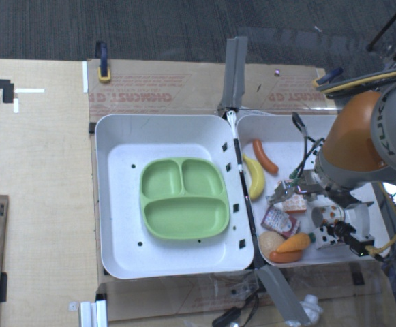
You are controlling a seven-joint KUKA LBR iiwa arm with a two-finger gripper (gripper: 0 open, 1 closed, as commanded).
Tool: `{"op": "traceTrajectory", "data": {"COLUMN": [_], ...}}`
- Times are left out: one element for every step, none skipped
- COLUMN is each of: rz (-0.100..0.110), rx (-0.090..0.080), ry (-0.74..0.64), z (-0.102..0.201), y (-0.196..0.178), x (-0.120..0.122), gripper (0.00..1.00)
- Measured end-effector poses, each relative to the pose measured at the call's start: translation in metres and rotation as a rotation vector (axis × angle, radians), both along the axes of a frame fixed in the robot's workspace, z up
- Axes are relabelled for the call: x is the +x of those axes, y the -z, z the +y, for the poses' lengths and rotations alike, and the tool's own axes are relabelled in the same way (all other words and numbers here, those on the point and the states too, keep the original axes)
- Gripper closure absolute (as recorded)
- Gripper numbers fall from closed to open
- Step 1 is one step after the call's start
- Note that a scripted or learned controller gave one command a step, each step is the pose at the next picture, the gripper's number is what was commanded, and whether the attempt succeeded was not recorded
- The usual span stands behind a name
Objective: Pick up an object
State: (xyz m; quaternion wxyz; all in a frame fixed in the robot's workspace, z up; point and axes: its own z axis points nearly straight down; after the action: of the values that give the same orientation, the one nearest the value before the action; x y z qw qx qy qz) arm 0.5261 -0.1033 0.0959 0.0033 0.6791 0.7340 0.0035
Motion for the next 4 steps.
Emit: {"op": "traceTrajectory", "data": {"rz": [0.008, 0.004, 0.004, 0.004], "rx": [-0.002, -0.003, -0.004, -0.006], "ry": [-0.105, -0.253, -0.25, -0.371], "z": [-0.034, -0.008, -0.009, -0.056], "y": [-0.039, 0.0, -0.007, 0.002], "x": [0.0, 0.017, 0.017, 0.045], "gripper": [0.0, 0.0, 1.0, 1.0]}}
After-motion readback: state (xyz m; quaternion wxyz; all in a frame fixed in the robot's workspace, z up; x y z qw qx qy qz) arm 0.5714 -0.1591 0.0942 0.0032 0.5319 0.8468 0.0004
